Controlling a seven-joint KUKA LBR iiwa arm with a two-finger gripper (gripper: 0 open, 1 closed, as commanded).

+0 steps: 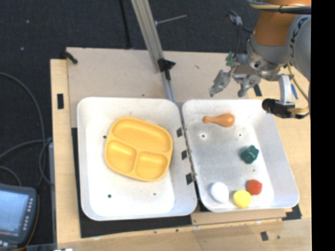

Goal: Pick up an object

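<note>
From my seat, the bench (62, 156) is a pale board over dark carpet (31, 20). A silver pole (149, 30) slants down from the top of the frame and ends in a black clamp (166, 65) above the gap between the bins. In the lower left corner I see a grey pendant (15, 213), its screen lit blue, with black cables (29, 119) looping up the left edge. A short black strip (60, 101) sits on the bench at left, and another black bit (71, 58) lies at its upper left corner.
</note>
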